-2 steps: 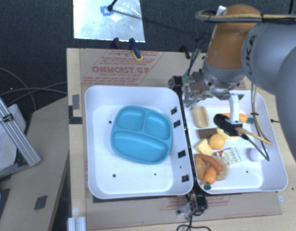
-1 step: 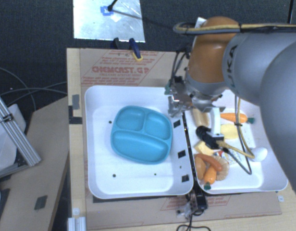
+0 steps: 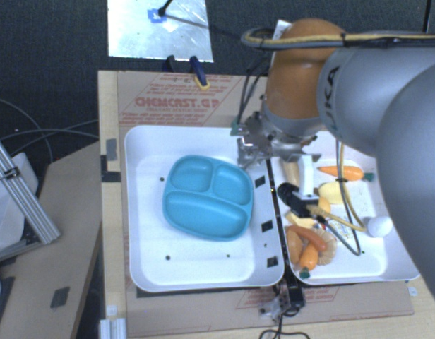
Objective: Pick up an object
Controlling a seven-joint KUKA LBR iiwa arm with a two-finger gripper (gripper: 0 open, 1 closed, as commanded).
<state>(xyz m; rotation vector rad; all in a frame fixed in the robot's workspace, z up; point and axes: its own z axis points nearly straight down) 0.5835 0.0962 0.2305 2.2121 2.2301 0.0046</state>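
**Gripper over the wall between the bins, nothing picked up yet**

My arm [image 3: 387,97] is the biggest thing here. It covers the upper right of the frame, and its orange band [image 3: 302,69] sits at top centre. Below it lie the two white bins. The left bin [image 3: 143,210] takes the middle of the frame and the right bin [image 3: 390,263] the lower right.

In the left bin there is a blue divided plate [image 3: 207,196], lying flat a little above the bin's centre. My gripper [image 3: 254,150] hangs at the upper end of the wall between the bins, just beside the plate's upper right corner. I cannot tell how far it is open, and I see nothing held in it.

The smaller things are all in the right bin:
- a carrot [image 3: 341,171] near the top
- a pale yellow piece [image 3: 332,191] just below the carrot
- a heap of orange and tan food pieces [image 3: 309,249] at the lower left
- a white ball [image 3: 378,226] at the right

I think the carrot is the best choice, because it lies apart from the heap. To do it well, I should move away from the wall first and then come down straight, closing across the carrot's narrow side. The plate looks too wide and flat, and the ball may roll away.
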